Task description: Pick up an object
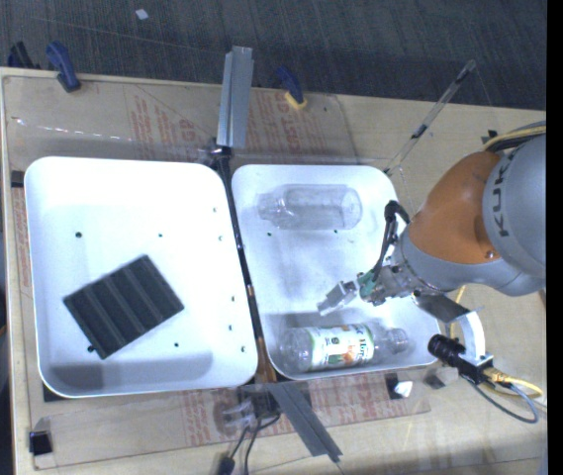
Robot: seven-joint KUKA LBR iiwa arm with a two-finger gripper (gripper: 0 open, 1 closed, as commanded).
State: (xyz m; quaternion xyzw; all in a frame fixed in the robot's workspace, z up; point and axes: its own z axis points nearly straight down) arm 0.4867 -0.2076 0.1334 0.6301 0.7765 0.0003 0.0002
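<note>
two bottles are seen in the right bin [261, 265]: a clear bottle [309, 207] by its far wall and a labelled bottle [340, 347] by its near wall. the gripper [338, 297] is held just above the labelled bottle, nothing gripped; its state cannot be told.

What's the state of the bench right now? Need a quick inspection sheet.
Surface: wooden bench bearing left bin and right bin, side by side.
Job's things: clear bottle lying at right bin's far end; labelled bottle lying at its near end; dark ribbed panel flat in left bin.
Clutter: nothing seen.
Grippers: gripper over right bin, above labelled bottle; holds nothing visible.
Cables: black cable along wrist; yellow lead at bench's right.
Surroundings: blue clamps on far edge; dark carpet beyond.
</note>
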